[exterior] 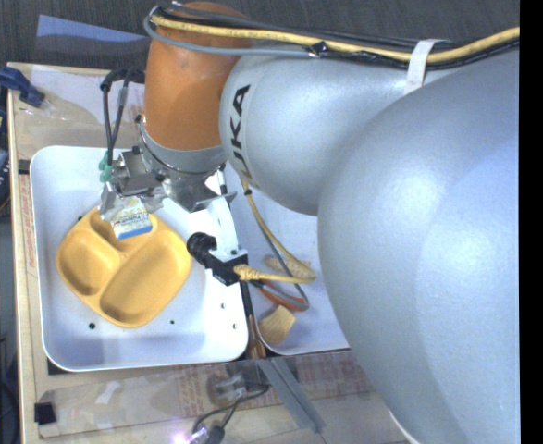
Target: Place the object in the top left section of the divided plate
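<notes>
A wooden bench (114,396) holds two shallow white bins. In the left bin (49,331) lies a yellow divided plate (128,276). The grey arm's gripper (128,202) hangs over the plate's upper edge; whether it is open or closed cannot be told. A small white-and-blue object (132,222) sits just below the gripper, on the plate's upper section. A wooden spoon (276,271) lies right of the plate in the other bin.
</notes>
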### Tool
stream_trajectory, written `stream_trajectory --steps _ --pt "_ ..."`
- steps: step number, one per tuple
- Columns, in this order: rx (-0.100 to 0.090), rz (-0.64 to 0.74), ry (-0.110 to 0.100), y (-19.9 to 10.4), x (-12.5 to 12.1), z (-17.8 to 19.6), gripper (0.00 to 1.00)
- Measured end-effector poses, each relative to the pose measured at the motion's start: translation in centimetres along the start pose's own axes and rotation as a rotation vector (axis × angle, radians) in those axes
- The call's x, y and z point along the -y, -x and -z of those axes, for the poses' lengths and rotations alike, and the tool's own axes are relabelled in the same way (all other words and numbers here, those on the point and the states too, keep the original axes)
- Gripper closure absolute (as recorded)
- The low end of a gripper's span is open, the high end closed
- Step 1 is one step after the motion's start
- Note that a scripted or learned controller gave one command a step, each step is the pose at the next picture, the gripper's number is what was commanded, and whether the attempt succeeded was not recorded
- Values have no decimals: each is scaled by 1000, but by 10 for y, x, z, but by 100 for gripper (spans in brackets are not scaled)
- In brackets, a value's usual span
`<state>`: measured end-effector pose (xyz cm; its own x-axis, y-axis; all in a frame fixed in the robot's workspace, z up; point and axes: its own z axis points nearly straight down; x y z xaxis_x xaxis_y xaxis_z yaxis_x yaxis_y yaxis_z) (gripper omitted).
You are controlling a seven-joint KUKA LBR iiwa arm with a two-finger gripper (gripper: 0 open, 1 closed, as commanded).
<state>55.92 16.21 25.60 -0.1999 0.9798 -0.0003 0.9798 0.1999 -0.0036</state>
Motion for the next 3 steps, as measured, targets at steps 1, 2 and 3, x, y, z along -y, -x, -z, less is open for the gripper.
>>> stream_trajectory --steps 1,2,3 --pt "0 0 0 0 0 0 0" --pt "1 54 -3 -13 42 -88 0" --pt "4 60 -3 -12 42 -78 100"
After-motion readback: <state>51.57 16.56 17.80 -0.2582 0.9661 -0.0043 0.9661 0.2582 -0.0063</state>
